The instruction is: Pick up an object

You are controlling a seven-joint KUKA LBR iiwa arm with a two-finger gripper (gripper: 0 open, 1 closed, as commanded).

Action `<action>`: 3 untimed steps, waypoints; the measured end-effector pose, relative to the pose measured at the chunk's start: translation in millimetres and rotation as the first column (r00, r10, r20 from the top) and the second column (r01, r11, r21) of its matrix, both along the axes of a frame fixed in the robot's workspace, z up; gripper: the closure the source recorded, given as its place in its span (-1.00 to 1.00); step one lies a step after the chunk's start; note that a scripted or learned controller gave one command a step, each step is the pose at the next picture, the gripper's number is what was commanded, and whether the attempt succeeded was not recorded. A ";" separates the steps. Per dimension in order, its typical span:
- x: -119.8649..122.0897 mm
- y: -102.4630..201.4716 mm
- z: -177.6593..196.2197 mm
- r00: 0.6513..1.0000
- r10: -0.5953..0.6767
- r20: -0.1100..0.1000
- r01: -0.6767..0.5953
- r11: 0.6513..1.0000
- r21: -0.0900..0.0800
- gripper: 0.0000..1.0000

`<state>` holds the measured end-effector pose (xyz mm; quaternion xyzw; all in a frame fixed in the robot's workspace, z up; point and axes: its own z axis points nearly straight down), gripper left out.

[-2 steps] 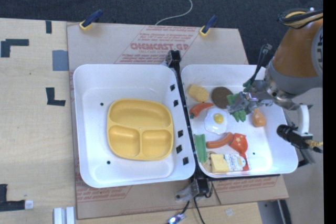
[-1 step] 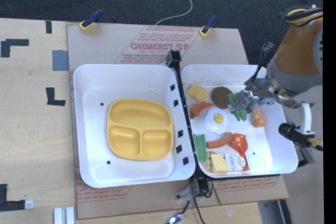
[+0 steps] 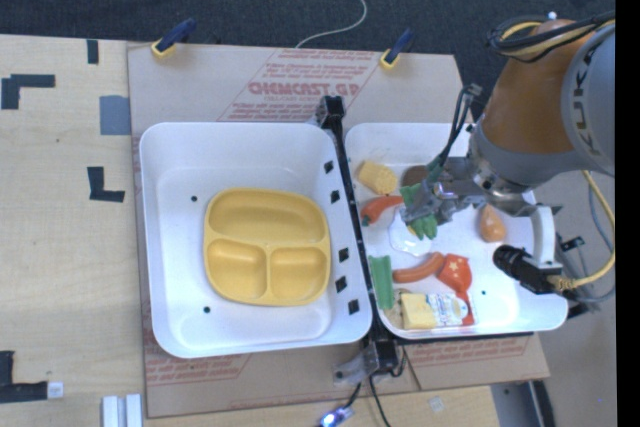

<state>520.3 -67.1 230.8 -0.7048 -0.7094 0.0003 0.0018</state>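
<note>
The right bin (image 3: 520, 317) holds several toy foods. Among them are a yellow piece (image 3: 377, 177), an orange-red piece (image 3: 381, 208), a reddish sausage (image 3: 418, 267), a red piece (image 3: 456, 272), a green stick (image 3: 381, 281), a yellow and white packet (image 3: 432, 310) and an orange oval (image 3: 491, 223). My gripper (image 3: 424, 207) hangs low over the middle of this bin. A small green piece (image 3: 428, 228) lies right at its tip, and whether it is gripped is unclear. A brown piece (image 3: 412, 175) sits just behind the gripper.
The left bin (image 3: 165, 165) bears a yellow divided plate (image 3: 267, 246). A black divider (image 3: 345, 205) runs between the two bins. The arm's grey and orange body (image 3: 530, 115) covers the right bin's far right side. Cables (image 3: 585, 265) loop at the right.
</note>
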 end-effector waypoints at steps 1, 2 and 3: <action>-0.8 54.3 -6.8 1.000 0.000 0.000 0.000 1.000 -0.001 1.00; -13.1 54.9 3.4 1.000 -0.005 0.000 0.005 1.000 -0.001 1.00; -13.2 47.5 -0.5 1.000 -0.006 -0.001 0.006 1.000 -0.003 1.00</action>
